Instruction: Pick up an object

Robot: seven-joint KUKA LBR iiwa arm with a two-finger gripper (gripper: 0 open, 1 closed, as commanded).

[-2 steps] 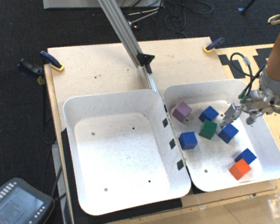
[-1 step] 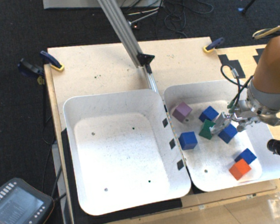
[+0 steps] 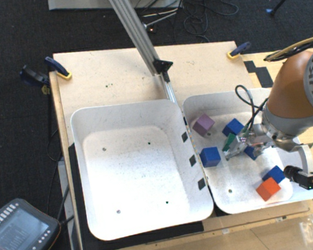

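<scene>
Two bins sit side by side on the bench (image 3: 116, 75). Four blocks lie in the right bin (image 3: 227, 195): one at twelve o'clock (image 3: 204, 124), one at nine (image 3: 209, 156), two touching at five (image 3: 271, 183).

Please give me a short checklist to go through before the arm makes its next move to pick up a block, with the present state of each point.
1. Claw is over the right bin: ok.
2. A block is near the claw: ok, a blue block lies just above it in the view and another blue one partly shows beside it.
3. A block is between the claw's parts: cannot tell, the wrist hides this.
4. Other blocks lie apart from the claw: ok, the purple block and the blue block near the divider are free.
5. The orange block and the blue one touching it are away from the claw: ok.
</scene>
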